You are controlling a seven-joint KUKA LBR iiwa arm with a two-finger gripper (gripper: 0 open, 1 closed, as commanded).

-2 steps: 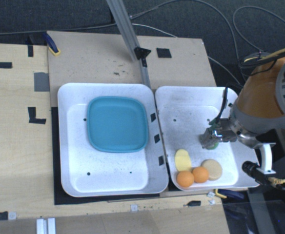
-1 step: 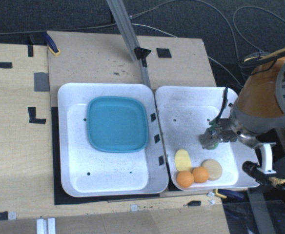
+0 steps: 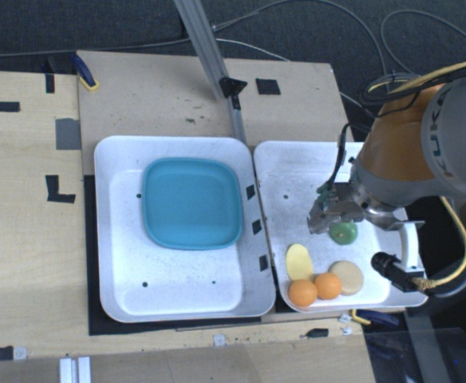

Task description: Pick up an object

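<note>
Green ball (image 3: 345, 232) lies in the right bin (image 3: 285, 166), just beside the claw (image 3: 329, 216), which hangs at its far-left edge; whether the claw is apart or together, cannot tell. Best to centre squarely over the ball before closing; it looks round and likely to roll. Yellow piece (image 3: 298, 261), two orange fruits (image 3: 302, 293) and a tan disc (image 3: 347, 275) crowd the near side.

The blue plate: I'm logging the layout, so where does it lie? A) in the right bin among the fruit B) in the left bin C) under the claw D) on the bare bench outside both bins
B: the blue plate lies flat in the left bin, while the claw is over the right bin.
</note>
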